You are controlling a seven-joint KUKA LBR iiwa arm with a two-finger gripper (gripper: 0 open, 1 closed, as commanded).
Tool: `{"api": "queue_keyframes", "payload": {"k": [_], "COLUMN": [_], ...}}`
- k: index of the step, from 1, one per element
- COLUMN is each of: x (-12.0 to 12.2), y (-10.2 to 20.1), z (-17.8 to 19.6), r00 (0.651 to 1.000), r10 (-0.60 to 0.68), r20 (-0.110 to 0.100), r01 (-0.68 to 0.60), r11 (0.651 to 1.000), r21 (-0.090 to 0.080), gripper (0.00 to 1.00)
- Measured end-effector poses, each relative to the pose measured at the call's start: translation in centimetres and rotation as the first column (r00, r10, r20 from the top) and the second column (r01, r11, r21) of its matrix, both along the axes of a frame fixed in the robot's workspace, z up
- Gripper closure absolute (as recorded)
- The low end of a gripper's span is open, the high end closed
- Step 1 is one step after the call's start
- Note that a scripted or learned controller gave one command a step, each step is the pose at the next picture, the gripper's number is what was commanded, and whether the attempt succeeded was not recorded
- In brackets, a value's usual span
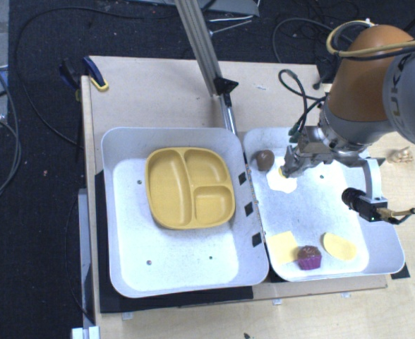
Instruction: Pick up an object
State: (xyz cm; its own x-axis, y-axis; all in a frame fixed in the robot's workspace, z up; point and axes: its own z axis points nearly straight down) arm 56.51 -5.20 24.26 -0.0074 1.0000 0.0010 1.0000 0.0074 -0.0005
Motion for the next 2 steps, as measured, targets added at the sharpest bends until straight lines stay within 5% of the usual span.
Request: {"api": "queue_keyframes", "payload": {"k": [2], "x": [1.8], "y": [11.1], "z": [0.9], "r00": [1.000], "r10": [0.001], "r20": [0.002], "r01": [-0.001], "r11": [1.000], "r21": [0.001], "gripper": [1.00]}}
